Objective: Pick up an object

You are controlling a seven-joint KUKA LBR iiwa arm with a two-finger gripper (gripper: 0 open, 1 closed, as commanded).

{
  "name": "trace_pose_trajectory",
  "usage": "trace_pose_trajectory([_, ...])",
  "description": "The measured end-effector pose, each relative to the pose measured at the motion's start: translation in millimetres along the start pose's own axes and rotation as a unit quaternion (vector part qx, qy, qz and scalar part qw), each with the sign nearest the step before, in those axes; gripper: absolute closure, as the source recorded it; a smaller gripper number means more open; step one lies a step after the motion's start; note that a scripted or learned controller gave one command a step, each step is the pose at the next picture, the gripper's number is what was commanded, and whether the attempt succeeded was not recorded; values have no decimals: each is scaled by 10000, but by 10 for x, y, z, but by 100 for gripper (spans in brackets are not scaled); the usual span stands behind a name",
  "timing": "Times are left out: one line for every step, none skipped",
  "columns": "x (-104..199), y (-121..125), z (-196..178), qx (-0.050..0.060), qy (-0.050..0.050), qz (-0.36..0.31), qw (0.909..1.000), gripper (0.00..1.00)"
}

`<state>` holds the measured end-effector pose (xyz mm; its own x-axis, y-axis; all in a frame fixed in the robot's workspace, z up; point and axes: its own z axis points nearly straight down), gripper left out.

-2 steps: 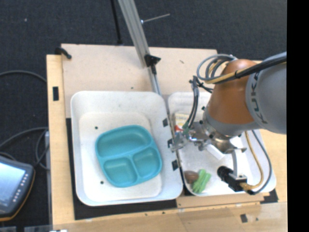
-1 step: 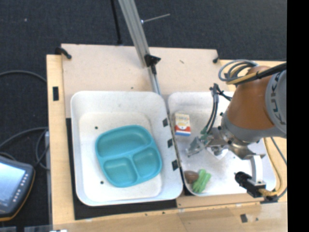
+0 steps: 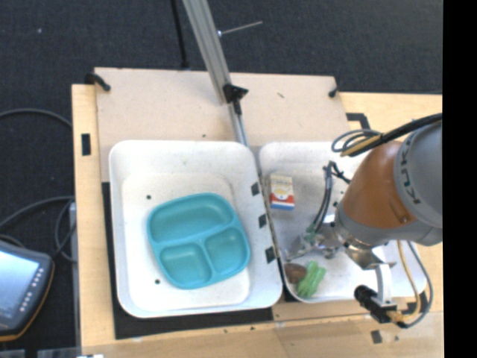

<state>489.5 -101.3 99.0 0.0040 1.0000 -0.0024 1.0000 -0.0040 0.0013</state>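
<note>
In the right bin (image 3: 298,155) lie a small white, red and blue box (image 3: 282,192) near the left wall, a green object (image 3: 313,280) at the front left corner, and a brown object (image 3: 295,272) beside it. My gripper (image 3: 317,245) hangs low over the bin's front left part, just above the green and brown objects. The orange wrist band (image 3: 376,189) and grey arm cover the bin's right half. Nothing shows between the fingers.
The left bin (image 3: 134,162) holds a teal divided tray (image 3: 197,239). A metal pole (image 3: 212,47) slants from the top down to the gap between the bins. Cables (image 3: 399,297) trail by the right bin's front corner.
</note>
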Motion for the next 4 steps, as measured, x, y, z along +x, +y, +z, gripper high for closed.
trace_pose_trajectory([23, 5, -18, -3, 16, -2, 10000, 0])
trace_pose_trajectory([-721, 109, -21, -6, -10, 3, 10000, 0])
trace_pose_trajectory([-241, 3, -18, 6, 14, -39, 10000, 0])
trace_pose_trajectory([615, 70, -1065, -44, 22, -67, 10000, 0])
